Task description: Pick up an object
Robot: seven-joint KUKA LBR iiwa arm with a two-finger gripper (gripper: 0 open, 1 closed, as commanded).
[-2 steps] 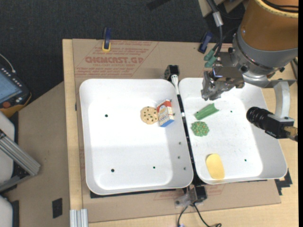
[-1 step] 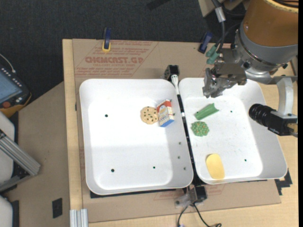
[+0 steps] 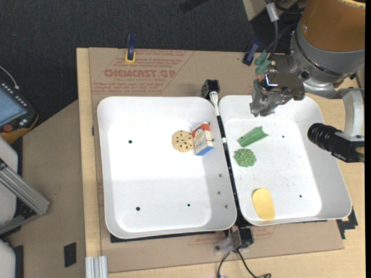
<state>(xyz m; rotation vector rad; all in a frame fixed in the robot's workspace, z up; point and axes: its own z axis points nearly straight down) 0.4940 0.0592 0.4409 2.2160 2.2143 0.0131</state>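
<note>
Hovering my gripper (image 3: 261, 110) at 12 o'clock in the right bin (image 3: 324, 210), nothing between its fingers, can't tell their spread. Green stick (image 3: 253, 136) lies just below at 6 o'clock, untouched. No pick yet: descent, grasp, lift all remain.
</note>
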